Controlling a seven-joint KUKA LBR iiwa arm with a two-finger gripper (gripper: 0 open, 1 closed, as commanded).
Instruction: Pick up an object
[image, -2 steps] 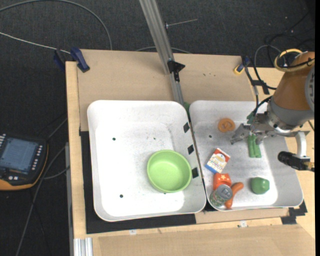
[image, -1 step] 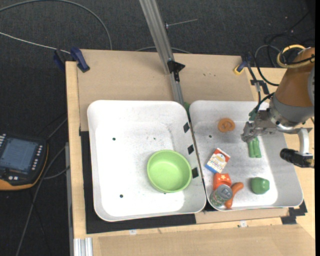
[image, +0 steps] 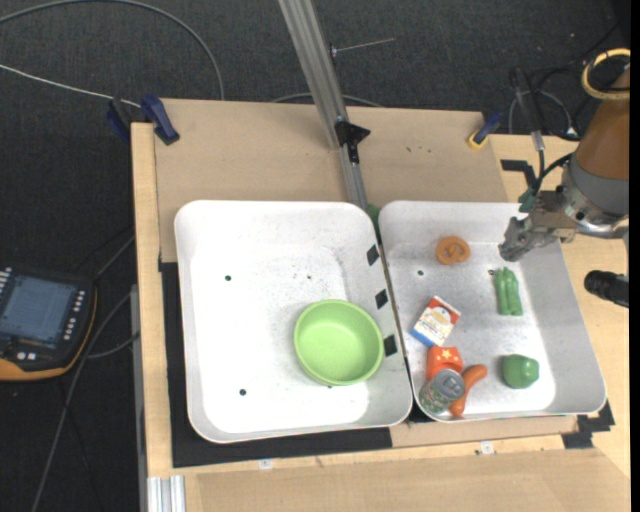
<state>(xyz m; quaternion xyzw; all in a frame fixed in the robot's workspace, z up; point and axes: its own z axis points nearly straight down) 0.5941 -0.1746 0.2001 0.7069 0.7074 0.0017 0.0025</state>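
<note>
Gripper (image: 517, 243) hung over right bin (image: 575, 330), just above green pea pod (image: 508, 292) — can't tell its grip state. Orange disc (image: 452, 250) lay nearby; green bowl (image: 338, 342) in left bin (image: 250, 300).

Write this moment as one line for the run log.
arm: over right white bin | gripper: above long green vegetable toy, holding nothing | round green bowl: left bin
</note>
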